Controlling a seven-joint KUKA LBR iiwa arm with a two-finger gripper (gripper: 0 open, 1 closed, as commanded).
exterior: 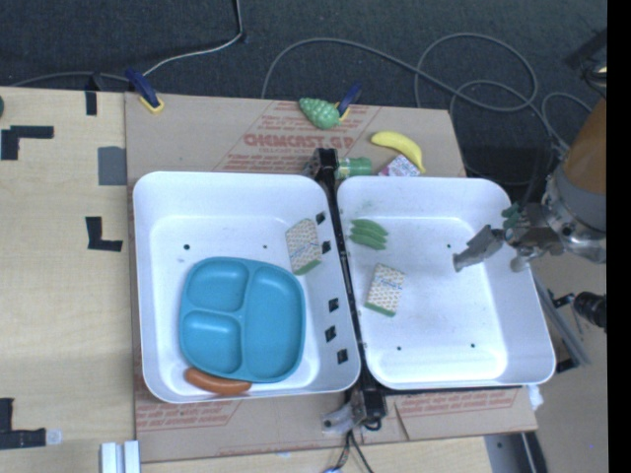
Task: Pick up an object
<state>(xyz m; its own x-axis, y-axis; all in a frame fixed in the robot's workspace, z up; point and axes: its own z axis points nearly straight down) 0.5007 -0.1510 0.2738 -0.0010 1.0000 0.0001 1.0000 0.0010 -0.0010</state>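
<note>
The right bin (513, 363) holds a small green ridged item (368, 233) near its back left and a patterned sponge block (385, 290) a little nearer the front. My gripper (488, 261) hovers over the right side of this bin, well to the right of both items. It is open with nothing between its fingers. In the left bin (158, 264) lie a blue divided plate (242, 318), an orange sausage-shaped toy (217, 382) at the plate's front edge, and a second patterned sponge block (305, 244) against the right wall.
Behind the bins on the cardboard lie a yellow banana (397, 148), a green toy (320, 112), a pink-white packet (399, 168) and a small green piece (353, 167). Cables trail across the dark floor at the back. A black divider (340, 264) separates the bins.
</note>
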